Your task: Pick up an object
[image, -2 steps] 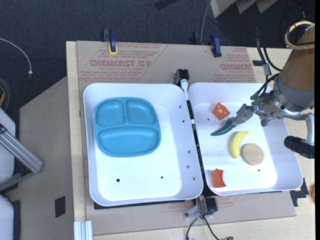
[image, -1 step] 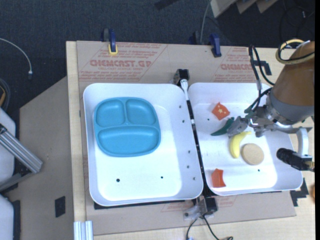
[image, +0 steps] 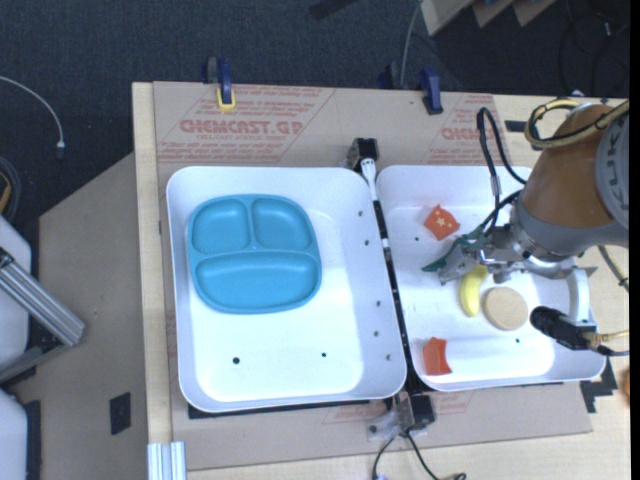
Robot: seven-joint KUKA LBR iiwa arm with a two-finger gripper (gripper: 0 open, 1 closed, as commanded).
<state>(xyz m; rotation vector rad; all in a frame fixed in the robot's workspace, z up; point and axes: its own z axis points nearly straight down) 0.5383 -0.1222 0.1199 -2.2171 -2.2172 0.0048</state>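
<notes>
The gripper (image: 468, 260) hangs in the right bin (image: 400, 268), just above the banana (image: 470, 294) (its grip I cannot tell); the left wall is well apart, with bare floor between.

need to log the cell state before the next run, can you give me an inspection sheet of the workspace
surface: brown board carrying two shallow white bins, left bin and right bin, side by side
job's things: in the right bin, an orange piece, a yellow object, a tan round object, a second orange piece near the front edge
clutter: blue divided plate in the left bin
grippers: end effector low over the right bin next to the yellow object; finger state not readable
cables: black cables along the arm; white cable on the floor at left
surroundings: dark carpet; blue clamps on the board's far edge
</notes>
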